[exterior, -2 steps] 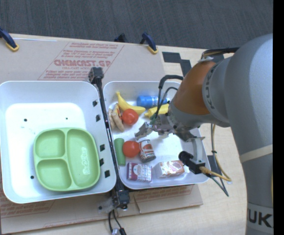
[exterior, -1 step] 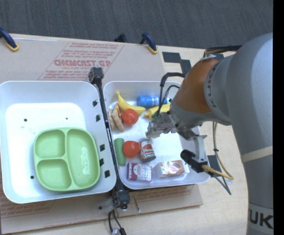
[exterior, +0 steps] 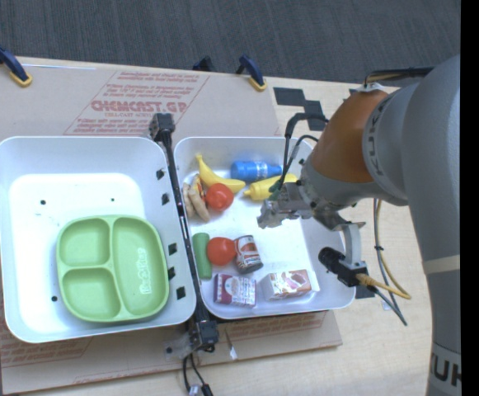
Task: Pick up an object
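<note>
I'm looking down on both bins now. The gripper (exterior: 274, 214) is hanging over the right bin (exterior: 331, 302), near its right-hand wall, just below a yellow banana (exterior: 265, 188) whose right end is slipping out of sight under the arm (exterior: 363, 147). I cannot tell how the hand is set; it's a dark, blurry cluster from up here. Nothing is showing between it and the bin floor that I can make out. The pickable things are lying to its left: a blue bottle (exterior: 254, 170), a second banana (exterior: 210, 174), two red tomatoes (exterior: 218, 196) (exterior: 221, 250), a small can (exterior: 248, 253), and two flat packets (exterior: 235, 289) (exterior: 289, 284) along the near wall. A green piece (exterior: 200, 252) is sitting against the divider. The left bin (exterior: 16, 163) is carrying a green divided plate (exterior: 112, 267).
</note>
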Robot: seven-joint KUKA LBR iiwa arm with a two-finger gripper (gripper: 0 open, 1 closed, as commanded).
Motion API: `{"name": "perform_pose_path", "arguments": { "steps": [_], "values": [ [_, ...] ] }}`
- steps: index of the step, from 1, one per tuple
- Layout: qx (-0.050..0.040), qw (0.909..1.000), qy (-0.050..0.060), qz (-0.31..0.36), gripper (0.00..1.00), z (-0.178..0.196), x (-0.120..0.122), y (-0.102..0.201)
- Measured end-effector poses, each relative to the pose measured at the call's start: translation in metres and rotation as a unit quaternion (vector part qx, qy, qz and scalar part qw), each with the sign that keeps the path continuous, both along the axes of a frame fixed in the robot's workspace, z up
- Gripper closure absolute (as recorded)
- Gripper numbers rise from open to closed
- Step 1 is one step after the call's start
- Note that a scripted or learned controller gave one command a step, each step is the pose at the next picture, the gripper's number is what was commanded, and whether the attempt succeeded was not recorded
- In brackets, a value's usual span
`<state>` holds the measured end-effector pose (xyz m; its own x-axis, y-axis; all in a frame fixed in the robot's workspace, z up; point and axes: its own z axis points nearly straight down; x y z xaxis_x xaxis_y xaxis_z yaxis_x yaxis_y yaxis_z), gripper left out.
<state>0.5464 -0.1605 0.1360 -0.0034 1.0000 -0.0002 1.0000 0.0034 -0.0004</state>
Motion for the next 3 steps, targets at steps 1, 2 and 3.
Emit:
{"name": "perform_pose_path", "arguments": {
  "steps": [1, 2, 3],
  "values": [
    [-0.0002, 1.0, 0.0, 0.0, 1.0, 0.044, 0.008, -0.042],
    [-0.0004, 1.0, -0.001, 0.001, 1.0, 0.072, 0.104, -0.05],
    [-0.0004, 1.0, 0.0, 0.002, 0.0, 0.071, 0.104, -0.05]
  ]
}}
